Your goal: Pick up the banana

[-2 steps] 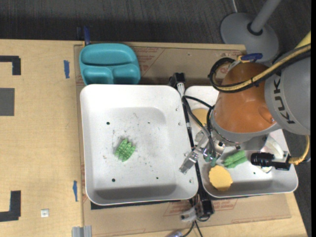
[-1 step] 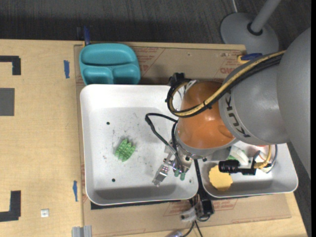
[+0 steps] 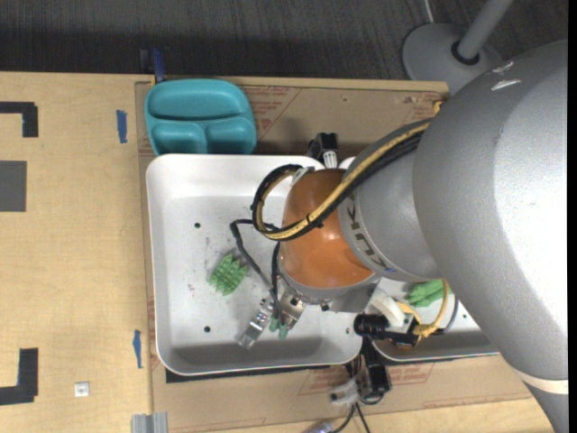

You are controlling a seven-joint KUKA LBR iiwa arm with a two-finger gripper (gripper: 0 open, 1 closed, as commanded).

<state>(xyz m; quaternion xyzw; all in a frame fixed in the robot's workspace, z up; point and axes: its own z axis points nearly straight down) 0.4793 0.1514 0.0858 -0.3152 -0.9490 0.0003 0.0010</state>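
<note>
My gripper (image 3: 268, 321) hangs low over the front middle of the left white bin (image 3: 171, 242), just above the bin floor. I see nothing in its grasp. A small green leafy object (image 3: 227, 273) lies on the bin floor to the left of the gripper, a short way apart from it. The grey arm with its orange band (image 3: 320, 242) covers the right side of the left bin and most of the right bin (image 3: 451, 341).
A teal divided tray (image 3: 200, 115) stands behind the left bin. A second green piece (image 3: 427, 290) lies in the right bin, at the arm's edge. Flat cardboard bench surface (image 3: 72, 242) spreads to the left of the bins.
</note>
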